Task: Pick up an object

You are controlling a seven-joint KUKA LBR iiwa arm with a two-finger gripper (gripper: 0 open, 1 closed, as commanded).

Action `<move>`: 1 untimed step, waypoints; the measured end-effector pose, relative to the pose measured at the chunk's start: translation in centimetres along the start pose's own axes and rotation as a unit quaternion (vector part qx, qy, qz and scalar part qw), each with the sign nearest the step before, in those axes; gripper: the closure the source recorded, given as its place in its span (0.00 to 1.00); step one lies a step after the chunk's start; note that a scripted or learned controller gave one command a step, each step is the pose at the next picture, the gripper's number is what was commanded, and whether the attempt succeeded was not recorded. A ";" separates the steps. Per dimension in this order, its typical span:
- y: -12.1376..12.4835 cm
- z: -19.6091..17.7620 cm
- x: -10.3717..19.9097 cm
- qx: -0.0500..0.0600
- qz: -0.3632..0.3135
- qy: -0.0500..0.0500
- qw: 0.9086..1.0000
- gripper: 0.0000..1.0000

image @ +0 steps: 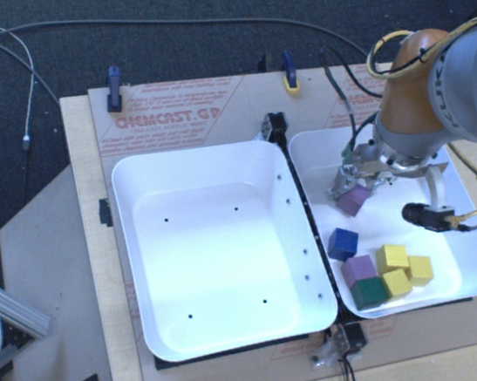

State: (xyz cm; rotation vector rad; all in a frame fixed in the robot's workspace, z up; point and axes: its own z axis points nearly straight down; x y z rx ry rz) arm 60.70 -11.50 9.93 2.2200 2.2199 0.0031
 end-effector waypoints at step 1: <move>3.8 -9.3 7.7 -0.003 -0.004 0.001 1.000 1.00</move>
